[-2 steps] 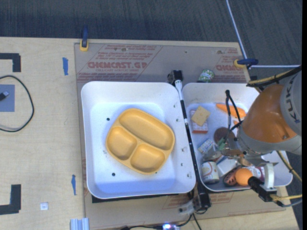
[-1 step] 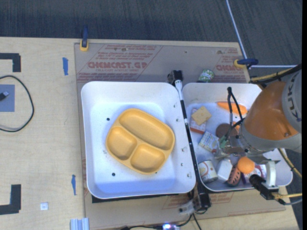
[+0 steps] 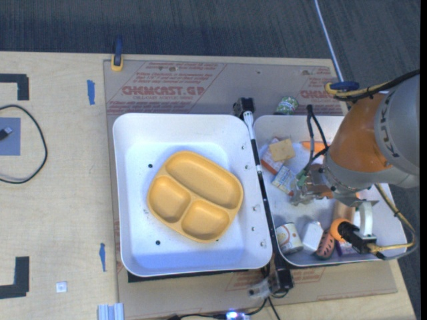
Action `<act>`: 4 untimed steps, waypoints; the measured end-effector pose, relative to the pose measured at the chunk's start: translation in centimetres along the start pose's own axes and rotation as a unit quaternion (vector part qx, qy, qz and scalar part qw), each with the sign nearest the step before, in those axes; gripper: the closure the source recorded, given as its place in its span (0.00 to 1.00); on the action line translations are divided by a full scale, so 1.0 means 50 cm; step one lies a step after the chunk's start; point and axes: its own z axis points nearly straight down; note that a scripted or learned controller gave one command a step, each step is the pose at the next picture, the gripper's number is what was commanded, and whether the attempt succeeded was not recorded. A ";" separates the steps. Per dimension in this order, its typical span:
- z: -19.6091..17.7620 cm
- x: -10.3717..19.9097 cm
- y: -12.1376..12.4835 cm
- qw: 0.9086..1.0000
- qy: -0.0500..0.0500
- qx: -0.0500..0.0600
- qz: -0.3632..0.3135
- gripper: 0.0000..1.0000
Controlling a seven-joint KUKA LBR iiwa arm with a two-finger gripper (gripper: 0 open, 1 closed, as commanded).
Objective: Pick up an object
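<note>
Several small objects point(image 3: 283, 170) crowd the right bin point(image 3: 393, 225) beside the fingers point(image 3: 305, 191).

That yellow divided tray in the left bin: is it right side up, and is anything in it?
Right side up and empty. The yellow tray lies flat in the left bin, its three hollows facing up and bare.

A pale wooden bench point(image 3: 53, 232) is seen from above, with dark carpet point(image 3: 200, 12) beyond its far edge. A brown cardboard sheet point(image 3: 173, 85), printed with red lettering, is laid on the bench under two white bins. Small blue tape marks point(image 3: 91, 92) are stuck beside the sheet's left edge. Near the bench's left edge, a thin black cable point(image 3: 37, 145) is looped beside a grey square point(image 3: 9, 136). Black corner marks point(image 3: 19, 85) are set on the wood there.
</note>
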 end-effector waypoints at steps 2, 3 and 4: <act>-0.090 -0.044 0.058 1.000 0.001 0.001 -0.001 1.00; -0.089 -0.045 0.057 1.000 0.000 0.001 -0.001 0.00; 0.001 0.000 0.010 1.000 0.000 0.000 0.000 0.00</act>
